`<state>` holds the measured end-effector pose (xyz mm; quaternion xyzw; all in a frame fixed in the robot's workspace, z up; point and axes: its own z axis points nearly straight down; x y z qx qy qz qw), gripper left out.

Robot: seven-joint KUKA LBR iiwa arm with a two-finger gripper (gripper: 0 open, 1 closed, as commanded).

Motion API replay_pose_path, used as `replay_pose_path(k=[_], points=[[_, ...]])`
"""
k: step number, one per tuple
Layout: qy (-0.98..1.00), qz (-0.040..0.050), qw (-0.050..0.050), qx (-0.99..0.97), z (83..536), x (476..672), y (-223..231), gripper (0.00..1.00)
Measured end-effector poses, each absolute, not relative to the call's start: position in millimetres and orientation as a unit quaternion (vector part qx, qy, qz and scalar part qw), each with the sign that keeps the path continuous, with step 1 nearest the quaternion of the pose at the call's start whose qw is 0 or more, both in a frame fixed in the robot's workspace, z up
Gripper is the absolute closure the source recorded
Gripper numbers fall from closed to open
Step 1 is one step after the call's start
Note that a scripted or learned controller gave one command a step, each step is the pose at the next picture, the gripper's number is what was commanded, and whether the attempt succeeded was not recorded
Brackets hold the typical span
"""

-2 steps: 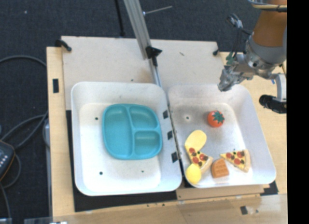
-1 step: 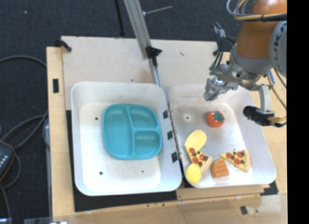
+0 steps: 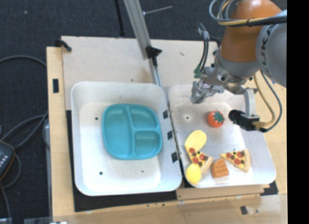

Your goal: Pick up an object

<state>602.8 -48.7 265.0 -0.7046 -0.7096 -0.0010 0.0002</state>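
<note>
Here, toy food waits in the right bin [image 3: 270, 167], gripper [image 3: 199, 94] poised above its far-left corner.
Left bin [image 3: 79, 121] holds a teal divided plate [image 3: 131, 131]; rightward lie a yellow banana piece [image 3: 195, 140], pizza slice [image 3: 200, 159], orange cracker [image 3: 220, 169], second pizza slice [image 3: 237, 158] and tomato [image 3: 216, 119]. Likely light, rigid, slick plastic; the tomato's round sides suit pinching. Whether the claw is spread or clenched, I cannot tell.
</note>
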Motion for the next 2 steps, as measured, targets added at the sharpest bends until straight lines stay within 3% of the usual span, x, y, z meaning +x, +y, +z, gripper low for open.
replay_pose_path(k=[2], points=[[-0.710, -0.0005, 0.001, -0.704, 271, 555.9, 43, 1.00]])
